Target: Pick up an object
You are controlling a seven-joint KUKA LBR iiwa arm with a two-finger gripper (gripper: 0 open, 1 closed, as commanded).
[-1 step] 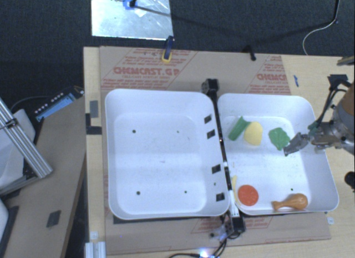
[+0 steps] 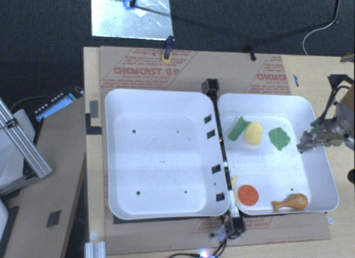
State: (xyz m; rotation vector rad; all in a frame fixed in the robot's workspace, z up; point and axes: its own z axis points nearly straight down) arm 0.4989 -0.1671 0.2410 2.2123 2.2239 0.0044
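Observation:
The right bin (image 2: pixel 319 165) holds several toy foods. A green pepper-like piece (image 2: pixel 238 128) lies at its upper left, touching a yellow lemon-like piece (image 2: pixel 254 133). A green leafy piece (image 2: pixel 279 138) lies right of them. A red round slice (image 2: pixel 248 195) rests near the front left corner, and a brown drumstick (image 2: pixel 290 202) lies along the front wall. My gripper (image 2: pixel 308 142) hangs at the bin's right side, just right of the green leafy piece and apart from it. Nothing shows between its tips.
The left bin (image 2: pixel 161 151) stands beside the right one, with black clips (image 2: pixel 213 135) along the shared divider. Both rest on a cardboard sheet (image 2: pixel 150 68). A shiny metal plate (image 2: pixel 132 6) lies at the back, and cables cross the dark floor.

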